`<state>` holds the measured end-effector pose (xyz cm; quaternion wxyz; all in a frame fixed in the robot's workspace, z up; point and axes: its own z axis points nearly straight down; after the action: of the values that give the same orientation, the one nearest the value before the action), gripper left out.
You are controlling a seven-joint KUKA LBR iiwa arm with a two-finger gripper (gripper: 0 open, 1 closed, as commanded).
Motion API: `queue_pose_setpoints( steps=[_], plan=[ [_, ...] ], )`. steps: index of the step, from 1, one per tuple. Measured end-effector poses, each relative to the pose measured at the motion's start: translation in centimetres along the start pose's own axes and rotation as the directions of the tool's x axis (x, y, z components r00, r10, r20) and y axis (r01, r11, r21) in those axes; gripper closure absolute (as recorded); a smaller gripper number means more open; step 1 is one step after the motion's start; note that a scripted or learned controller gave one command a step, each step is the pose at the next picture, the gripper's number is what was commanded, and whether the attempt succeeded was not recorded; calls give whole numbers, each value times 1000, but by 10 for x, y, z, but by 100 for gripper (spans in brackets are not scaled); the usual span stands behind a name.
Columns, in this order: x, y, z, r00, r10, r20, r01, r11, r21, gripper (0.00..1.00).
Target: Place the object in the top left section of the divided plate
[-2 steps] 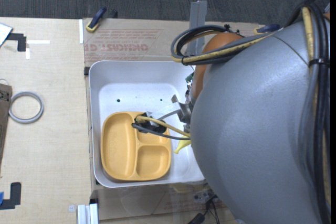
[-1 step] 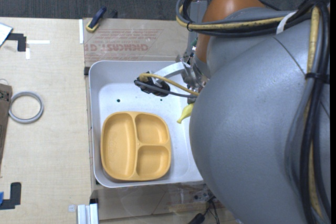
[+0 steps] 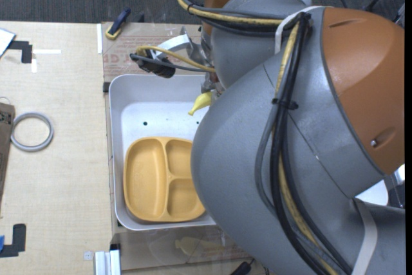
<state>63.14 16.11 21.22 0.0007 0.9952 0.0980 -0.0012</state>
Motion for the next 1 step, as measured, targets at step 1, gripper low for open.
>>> queue_pose_setpoints(
  steps=[1],
  plan=[
    [-13,117,-70,1000,-23,1,23,1000,-1,100]
  ],
)
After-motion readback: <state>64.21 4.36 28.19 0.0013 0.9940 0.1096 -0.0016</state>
